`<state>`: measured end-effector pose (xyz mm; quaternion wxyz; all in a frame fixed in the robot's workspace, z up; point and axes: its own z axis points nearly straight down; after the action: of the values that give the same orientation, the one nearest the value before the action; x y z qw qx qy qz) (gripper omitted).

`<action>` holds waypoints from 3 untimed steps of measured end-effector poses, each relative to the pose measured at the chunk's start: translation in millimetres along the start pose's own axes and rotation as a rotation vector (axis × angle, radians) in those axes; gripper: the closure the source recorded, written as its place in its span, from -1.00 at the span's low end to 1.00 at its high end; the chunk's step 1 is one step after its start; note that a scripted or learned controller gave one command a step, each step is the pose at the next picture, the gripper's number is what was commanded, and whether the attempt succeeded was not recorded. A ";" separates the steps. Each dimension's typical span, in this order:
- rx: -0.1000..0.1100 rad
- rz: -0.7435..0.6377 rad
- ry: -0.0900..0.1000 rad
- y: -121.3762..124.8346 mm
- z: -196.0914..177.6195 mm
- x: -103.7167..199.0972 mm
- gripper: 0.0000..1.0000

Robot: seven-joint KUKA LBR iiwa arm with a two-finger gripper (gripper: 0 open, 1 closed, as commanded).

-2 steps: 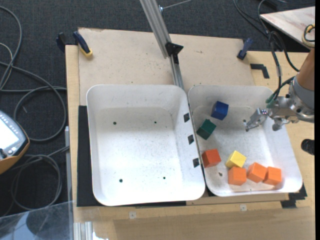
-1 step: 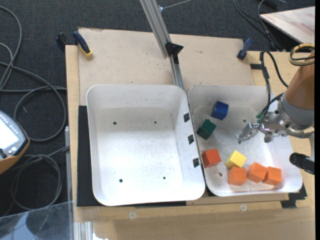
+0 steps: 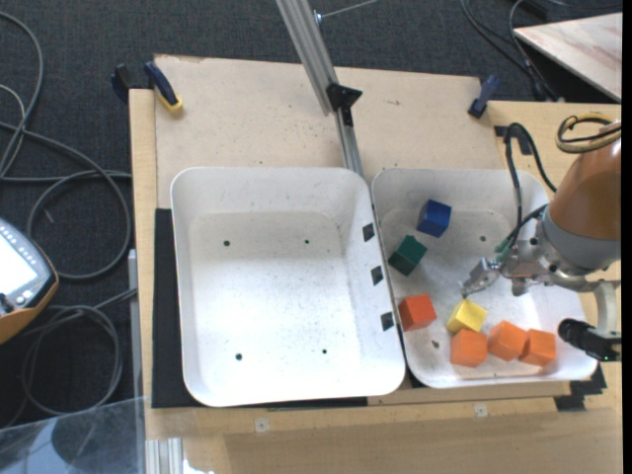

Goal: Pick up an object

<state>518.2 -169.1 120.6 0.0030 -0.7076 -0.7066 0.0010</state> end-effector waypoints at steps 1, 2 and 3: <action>-0.007 -0.002 -0.002 1.8 -13.6 0.2 1.00; -0.012 -0.002 -0.005 2.5 -57.4 -3.2 1.00; -0.013 -0.003 -0.005 4.1 -99.9 -3.2 1.00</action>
<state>522.9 -172.6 220.5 -0.0031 -0.7065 -0.7077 -0.0017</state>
